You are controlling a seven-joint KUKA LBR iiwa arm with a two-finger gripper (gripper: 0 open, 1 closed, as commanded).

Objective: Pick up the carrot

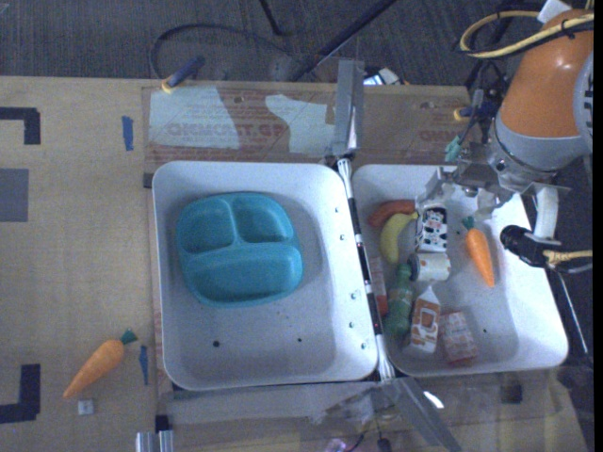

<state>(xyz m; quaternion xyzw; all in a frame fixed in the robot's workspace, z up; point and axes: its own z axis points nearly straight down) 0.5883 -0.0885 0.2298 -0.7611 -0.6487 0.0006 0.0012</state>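
From my remote station, I see the end effector [468,194] hanging over the upper part of the right bin [537,332], below the arm's orange band [546,69]; whether it is spread or pressed together I cannot tell, and nothing shows pinched in it. Just below it a carrot [480,255] lies on the bin floor, green top toward the end effector, tip pointing down the view. To its left stands a small black-and-white carton [432,228], with a white cup [432,267] touching it from below. Further left are a yellow banana [395,236], a red-orange piece [390,211] above it, and a green bottle [399,301] along the bin's left wall. Two small boxes [441,328] rest near the lower edge. The left bin [236,347] holds a teal divided tray [239,247] in its upper half. A second carrot [95,365] lies outside both bins on the bench [66,252], near the lower left corner.
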